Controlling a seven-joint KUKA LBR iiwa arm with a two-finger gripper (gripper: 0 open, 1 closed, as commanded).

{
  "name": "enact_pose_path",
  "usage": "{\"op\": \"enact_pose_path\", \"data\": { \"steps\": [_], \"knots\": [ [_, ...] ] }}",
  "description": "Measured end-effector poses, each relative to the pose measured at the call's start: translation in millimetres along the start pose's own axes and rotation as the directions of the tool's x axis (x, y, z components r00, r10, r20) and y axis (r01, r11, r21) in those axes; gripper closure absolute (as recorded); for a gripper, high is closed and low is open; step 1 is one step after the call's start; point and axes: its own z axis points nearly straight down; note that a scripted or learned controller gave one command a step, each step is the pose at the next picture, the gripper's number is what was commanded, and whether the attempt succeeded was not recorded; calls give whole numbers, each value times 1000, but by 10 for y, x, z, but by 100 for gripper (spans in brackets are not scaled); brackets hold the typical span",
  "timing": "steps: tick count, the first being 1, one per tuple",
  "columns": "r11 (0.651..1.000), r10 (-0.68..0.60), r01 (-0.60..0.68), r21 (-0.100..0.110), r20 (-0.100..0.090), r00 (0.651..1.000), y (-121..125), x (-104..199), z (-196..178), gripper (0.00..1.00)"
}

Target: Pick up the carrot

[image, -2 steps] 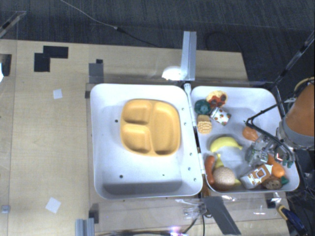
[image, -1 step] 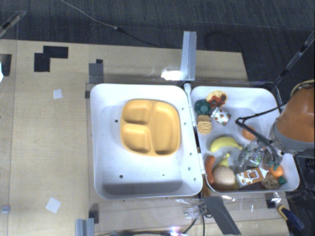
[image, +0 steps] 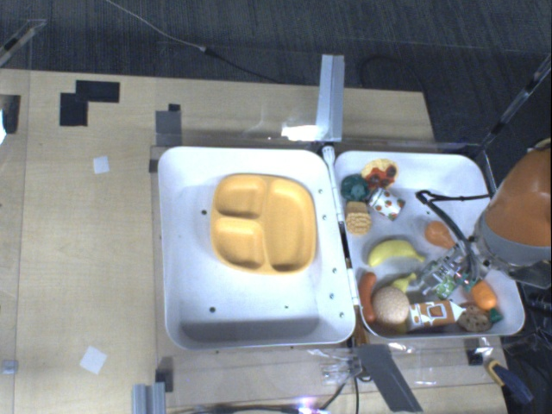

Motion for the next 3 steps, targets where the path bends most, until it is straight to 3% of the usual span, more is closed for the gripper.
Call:
{"op": "enact_pose_path", "data": {
  "steps": [1, 2, 3],
  "knots": [
    [996, 94, -94, 1, 0, 996, -112, -121, -272, 100],
    [994, -108, 108, -4, 3, 994, -264, -314, 144, 100],
    [994, -107, 107, -1, 3, 994, -276, -308, 176, 0]
  ]
}}
